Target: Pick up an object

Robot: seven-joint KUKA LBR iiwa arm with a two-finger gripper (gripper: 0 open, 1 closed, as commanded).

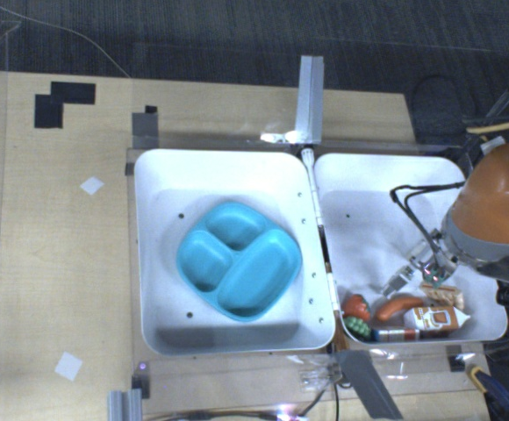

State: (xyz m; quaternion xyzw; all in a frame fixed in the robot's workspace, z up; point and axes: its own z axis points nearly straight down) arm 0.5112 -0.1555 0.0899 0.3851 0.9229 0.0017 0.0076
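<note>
Several small objects lie bunched at the front of the right bin [369,209]. They include a red-orange lump [355,306], a green piece [358,327], an orange sausage-shaped item [401,305] and a brown and white bottle [432,321] lying on its side. My gripper [410,278] reaches in from the right and hovers low, just above and behind the sausage-shaped item. I see nothing held in it. The orange wrist band [500,204] hides the bin's right side.
In the left bin [158,191] rests a blue divided plate [237,260]. A metal post [311,99] stands behind the wall shared by the two bins. A black cable [412,202] loops over the right bin's floor near the wrist.
</note>
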